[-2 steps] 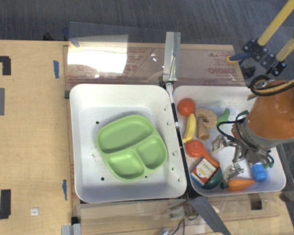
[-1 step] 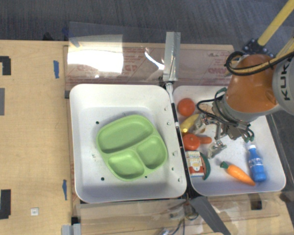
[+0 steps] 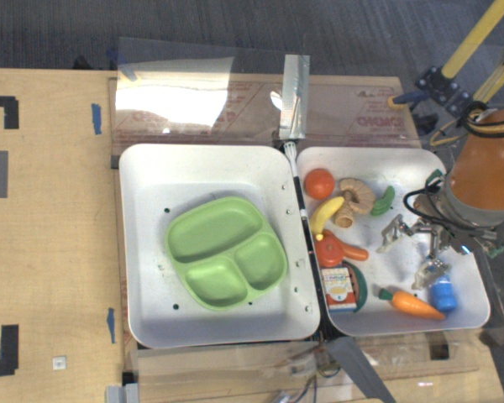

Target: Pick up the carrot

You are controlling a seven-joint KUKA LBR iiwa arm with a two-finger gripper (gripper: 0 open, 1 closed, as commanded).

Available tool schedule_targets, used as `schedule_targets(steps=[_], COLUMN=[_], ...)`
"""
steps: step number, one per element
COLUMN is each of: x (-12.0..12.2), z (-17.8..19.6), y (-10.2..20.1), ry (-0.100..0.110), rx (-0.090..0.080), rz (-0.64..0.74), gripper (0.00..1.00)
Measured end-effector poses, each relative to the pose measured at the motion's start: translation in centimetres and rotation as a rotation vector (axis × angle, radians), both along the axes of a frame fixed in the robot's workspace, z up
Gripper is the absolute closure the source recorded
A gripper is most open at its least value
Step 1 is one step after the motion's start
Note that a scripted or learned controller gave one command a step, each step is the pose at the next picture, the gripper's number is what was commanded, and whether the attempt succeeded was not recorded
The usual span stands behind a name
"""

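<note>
The carrot (image 3: pixel 413 304), orange with a green stub at its left end, lies along the front wall of the right bin (image 3: pixel 479 309). My gripper (image 3: pixel 412 251) hangs over the right half of that bin, just behind the carrot and clear of it. Its metal fingers (image 3: pixel 392 231) are spread open with only white bin floor between them. The arm's orange band (image 3: pixel 485 166) rises at the right edge of the view.
A blue bottle-like toy (image 3: pixel 443 295) touches the carrot's thick end. A red tomato (image 3: pixel 319 183), banana (image 3: pixel 326 214), tan piece (image 3: pixel 355 196), green pepper (image 3: pixel 385 198), red toy (image 3: pixel 332 249) and small carton (image 3: pixel 339 285) fill the bin's left side. The left bin holds a green divided plate (image 3: pixel 193 242).
</note>
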State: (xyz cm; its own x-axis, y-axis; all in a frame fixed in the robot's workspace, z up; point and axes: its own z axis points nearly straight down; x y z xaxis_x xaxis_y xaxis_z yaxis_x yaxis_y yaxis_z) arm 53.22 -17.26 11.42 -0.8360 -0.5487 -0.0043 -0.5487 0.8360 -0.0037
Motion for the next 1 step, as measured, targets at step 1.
schedule_targets(steps=[1], x=[-3.37], z=[3.18], y=[0.74], ry=[0.001], rx=[0.001], rz=[0.068], gripper=[0.0])
